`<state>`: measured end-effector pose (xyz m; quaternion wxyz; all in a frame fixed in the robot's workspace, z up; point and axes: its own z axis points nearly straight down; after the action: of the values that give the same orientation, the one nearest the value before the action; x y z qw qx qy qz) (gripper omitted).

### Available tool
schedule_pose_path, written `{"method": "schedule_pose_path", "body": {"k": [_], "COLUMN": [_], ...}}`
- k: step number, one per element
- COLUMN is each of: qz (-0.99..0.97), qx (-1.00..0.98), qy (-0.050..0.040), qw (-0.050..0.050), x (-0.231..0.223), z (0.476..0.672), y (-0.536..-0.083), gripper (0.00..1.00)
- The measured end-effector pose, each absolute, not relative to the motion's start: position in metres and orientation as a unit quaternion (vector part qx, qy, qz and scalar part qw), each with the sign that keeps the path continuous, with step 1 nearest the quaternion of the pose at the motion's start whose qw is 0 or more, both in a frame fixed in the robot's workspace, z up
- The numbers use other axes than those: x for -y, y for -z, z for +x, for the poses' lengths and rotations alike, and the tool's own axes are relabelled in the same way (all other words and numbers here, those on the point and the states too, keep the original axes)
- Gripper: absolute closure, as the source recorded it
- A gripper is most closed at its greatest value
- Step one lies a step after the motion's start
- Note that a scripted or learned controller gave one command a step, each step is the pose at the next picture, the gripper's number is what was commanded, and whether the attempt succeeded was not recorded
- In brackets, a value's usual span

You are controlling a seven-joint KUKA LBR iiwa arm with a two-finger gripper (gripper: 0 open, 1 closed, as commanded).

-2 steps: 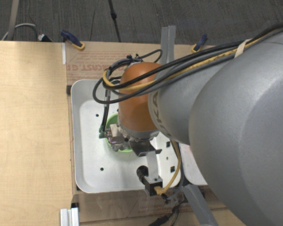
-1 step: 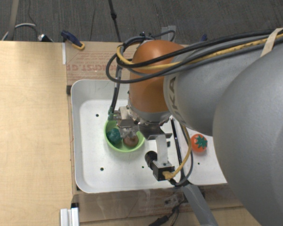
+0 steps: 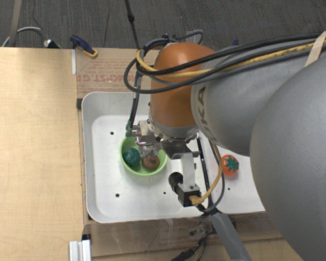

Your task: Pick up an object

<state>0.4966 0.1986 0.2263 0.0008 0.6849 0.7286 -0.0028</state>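
Hanging low over the green bowl (image 3: 144, 163) at the centre of the frame, the pincer (image 3: 148, 145) sits mostly behind the arm's orange band (image 3: 176, 88) and wrist hardware, so whether it is spread or pressed together cannot be told from here. Its place suggests the program is aiming at the bowl's contents: a teal object (image 3: 132, 156) lies against the bowl's left inner wall, and a brownish object (image 3: 150, 162) lies just beside it to the right, directly beneath the pincer. Both rest inside the bowl, and nothing is visibly gripped. The bowl stands on the floor of the white bin (image 3: 106, 200), probably there to keep small round things from rolling off. To the right, near the bin's edge and well apart from the bowl, a red and orange ball (image 3: 230, 165) lies free, partly cut off by the cables (image 3: 209, 178) hanging from the wrist. The bin rests on the table (image 3: 32, 145), whose pale wood fills the left of the frame.
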Motion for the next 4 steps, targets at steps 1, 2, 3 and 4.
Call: {"method": "schedule_pose_path", "body": {"k": [1, 2, 3, 4], "qz": [0.685, 0.685, 0.686, 0.686], "qx": [-0.728, -0.728, -0.728, -0.728], "qy": [0.0046, 0.0061, 0.0077, 0.0097], "qw": [0.001, 0.002, 0.002, 0.002], "x": [-0.197, -0.196, -0.195, -0.193], "z": [0.498, 0.499, 0.500, 0.500], "y": [-0.234, -0.243, -0.251, -0.260], "gripper": [1.00, 1.00, 1.00, 1.00]}}
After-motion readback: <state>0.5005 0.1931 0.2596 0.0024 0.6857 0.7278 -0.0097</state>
